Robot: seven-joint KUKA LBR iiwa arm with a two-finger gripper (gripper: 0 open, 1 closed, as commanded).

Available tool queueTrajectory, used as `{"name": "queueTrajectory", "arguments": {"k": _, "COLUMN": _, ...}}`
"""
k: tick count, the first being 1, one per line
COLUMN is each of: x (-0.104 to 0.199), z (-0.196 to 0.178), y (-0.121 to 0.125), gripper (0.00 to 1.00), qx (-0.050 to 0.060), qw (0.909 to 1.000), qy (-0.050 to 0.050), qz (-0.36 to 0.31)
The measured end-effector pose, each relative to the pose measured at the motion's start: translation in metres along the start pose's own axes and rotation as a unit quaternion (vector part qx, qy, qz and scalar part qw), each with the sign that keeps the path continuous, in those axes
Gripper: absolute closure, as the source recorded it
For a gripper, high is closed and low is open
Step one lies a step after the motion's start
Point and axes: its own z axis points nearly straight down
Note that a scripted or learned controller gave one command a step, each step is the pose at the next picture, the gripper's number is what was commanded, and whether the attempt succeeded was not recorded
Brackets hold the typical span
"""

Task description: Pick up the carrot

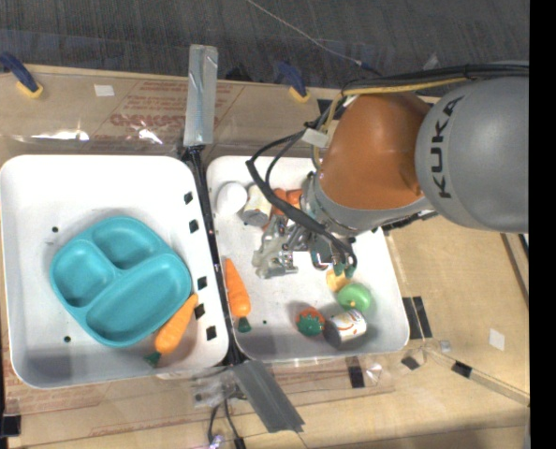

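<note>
One carrot (pixel 236 291) lies in the right bin along its left wall, its green end pointing to the front. A second carrot (pixel 176 325) rests in the left bin, against the front right edge of the teal divided plate (pixel 119 277). My gripper (pixel 277 255) hangs over the middle of the right bin, just right of the first carrot and apart from it. Nothing shows between its tips. The big orange and grey wrist hides the back right part of that bin.
The right bin (pixel 287 340) also holds a white ball (pixel 231 195) at the back left, a green fruit (pixel 355 296), a yellow piece (pixel 339 277), a red and green toy (pixel 309 322) and a small can (pixel 346 327). An orange item (pixel 288 197) peeks from under the wrist.
</note>
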Motion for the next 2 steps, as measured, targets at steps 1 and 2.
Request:
{"name": "queueTrajectory", "arguments": {"k": 1, "x": -0.003, "z": -0.117, "y": -0.093, "gripper": 1.00, "qx": 0.004, "qw": 0.9996, "qy": -0.008, "qz": -0.027}}
{"name": "queueTrajectory", "arguments": {"k": 2, "x": 0.043, "z": -0.078, "y": -0.115, "gripper": 1.00, "qx": 0.002, "qw": 0.9926, "qy": -0.002, "qz": -0.121}}
